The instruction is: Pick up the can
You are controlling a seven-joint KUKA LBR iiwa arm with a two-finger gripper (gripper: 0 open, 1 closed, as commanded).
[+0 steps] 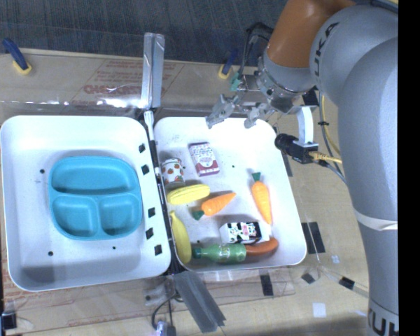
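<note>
The can [171,170] is small, with a white and red label, and stands at the left wall of the right bin [287,187], beside the divider. My gripper [233,116] hovers over the bin's far edge, up and to the right of the can and well apart from it. It is open, with nothing between its fingers [215,117].
Around the can in the right bin lie a red and white carton [204,158], a corn cob [188,194], two carrots [219,202] [261,196], a banana [180,238], a green bottle [220,253] and a cow-patterned carton [239,232]. The left bin [21,152] holds a blue divided plate [94,177].
</note>
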